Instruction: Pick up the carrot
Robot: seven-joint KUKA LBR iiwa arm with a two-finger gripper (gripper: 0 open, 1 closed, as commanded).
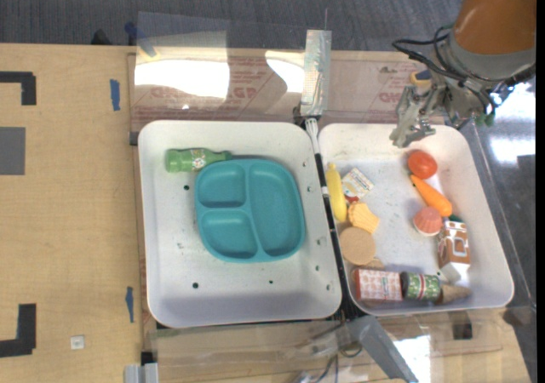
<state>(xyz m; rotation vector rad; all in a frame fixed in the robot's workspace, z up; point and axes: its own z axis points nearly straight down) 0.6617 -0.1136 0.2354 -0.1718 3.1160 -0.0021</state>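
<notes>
The orange carrot lies at a slant in the right bin, near its right wall, between a red tomato and a pink round piece. My gripper hangs over the bin's far edge, just beyond the tomato and well apart from the carrot. Its fingers stand open with nothing between them.
The right bin also holds a banana, a small packet, a cracker, a brown disc, a can, a small bottle and a carton. The left bin holds a teal divided plate and a green bottle.
</notes>
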